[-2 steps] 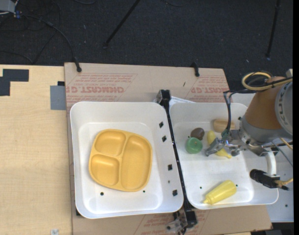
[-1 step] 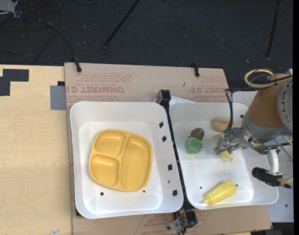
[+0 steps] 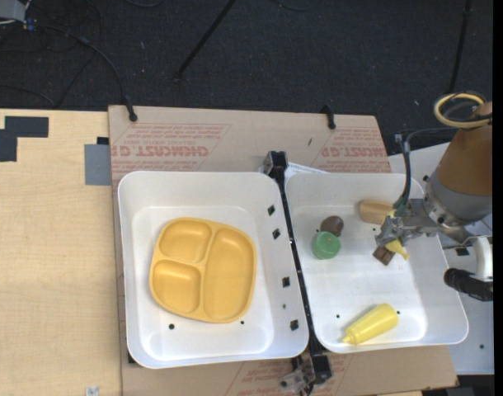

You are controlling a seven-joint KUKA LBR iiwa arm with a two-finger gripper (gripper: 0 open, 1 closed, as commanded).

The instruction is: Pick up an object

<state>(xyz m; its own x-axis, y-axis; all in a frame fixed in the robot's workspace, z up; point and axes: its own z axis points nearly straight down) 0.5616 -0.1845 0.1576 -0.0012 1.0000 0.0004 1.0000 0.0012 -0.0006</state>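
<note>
Bench: left bin [image 3: 136, 221] holds yellow tray [image 3: 204, 269]; right bin [image 3: 449, 324] holds bottle [image 3: 371, 323], green cap [image 3: 326, 245]; tool [image 3: 392, 242] state unclear.

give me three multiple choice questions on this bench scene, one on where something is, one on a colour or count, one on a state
1. Where does the yellow divided plate lie?
A. in the left bin
B. in the right bin
C. on the cardboard behind the bins

2. What colour is the round object near the right bin's left side?
A. red
B. green
C. blue

3. How does the yellow squeeze bottle rest?
A. standing upright
B. lying on its side
C. lifted off the bin floor by the arm

Answers:
1. A, the plate sits in the left bin.
2. B, it is green, beside a brown object.
3. B, it lies flat near the right bin's front edge, apart from the gripper.
</note>
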